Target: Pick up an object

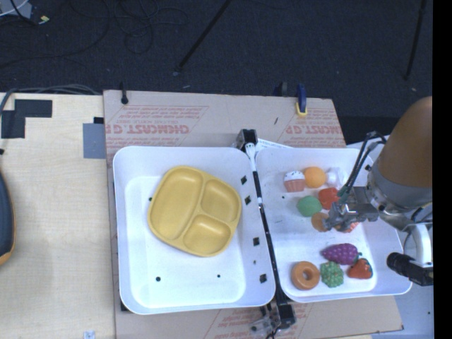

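Note:
My gripper (339,219) is low over the middle of the right bin (282,249), with the arm coming in from the right. It is right next to a brown round toy (320,222) and a red toy (328,195), partly covering both. A green ball (308,205) lies just left of it. Behind these sit a cupcake (294,181) and an orange (314,177). Near the front lie purple grapes (340,253), a donut (306,275), a green broccoli (331,275) and a strawberry (360,268).
The left bin (134,260) holds a yellow divided plate (194,209), tilted toward its back. A raised black-clipped divider (258,217) separates the two bins. Bare white floor shows in the right bin's left part.

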Tool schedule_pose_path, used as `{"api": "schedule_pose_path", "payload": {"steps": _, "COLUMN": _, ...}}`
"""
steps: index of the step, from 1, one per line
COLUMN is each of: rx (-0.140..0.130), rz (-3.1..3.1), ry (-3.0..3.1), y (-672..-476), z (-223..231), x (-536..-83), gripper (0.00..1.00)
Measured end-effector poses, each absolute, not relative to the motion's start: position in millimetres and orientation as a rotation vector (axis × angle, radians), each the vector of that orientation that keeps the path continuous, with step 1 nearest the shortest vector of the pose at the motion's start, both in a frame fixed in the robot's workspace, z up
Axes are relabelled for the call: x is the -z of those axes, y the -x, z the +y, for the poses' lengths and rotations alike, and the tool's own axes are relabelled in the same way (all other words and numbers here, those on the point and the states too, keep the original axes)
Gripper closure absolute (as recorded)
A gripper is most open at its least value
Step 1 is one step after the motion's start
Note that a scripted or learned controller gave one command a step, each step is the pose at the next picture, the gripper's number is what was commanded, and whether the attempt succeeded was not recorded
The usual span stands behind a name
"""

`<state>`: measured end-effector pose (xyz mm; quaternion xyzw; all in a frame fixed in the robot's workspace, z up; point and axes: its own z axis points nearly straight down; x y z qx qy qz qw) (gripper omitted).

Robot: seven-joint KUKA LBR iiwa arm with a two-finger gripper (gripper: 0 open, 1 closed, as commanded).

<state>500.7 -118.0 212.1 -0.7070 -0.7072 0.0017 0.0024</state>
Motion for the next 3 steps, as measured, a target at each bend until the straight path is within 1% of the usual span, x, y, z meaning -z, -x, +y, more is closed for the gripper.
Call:
{"api": "schedule_pose_path", "payload": {"steps": 1, "rx": -0.003, "rz": -2.213, "ry": 2.219, "y": -481.1, "z": -170.0, "x": -80.5, "gripper": 0.0}}
{"api": "schedule_pose_path", "payload": {"steps": 2, "rx": 0.0, "rz": -2.226, "ry": 2.213, "y": -537.9, "z": -212.9, "x": -86.5, "gripper": 0.0}}
{"api": "schedule_pose_path", "payload": {"steps": 3, "rx": 0.001, "rz": -2.214, "ry": 2.22, "y": -535.9, "z": -213.4, "x": -93.7, "gripper": 1.0}}
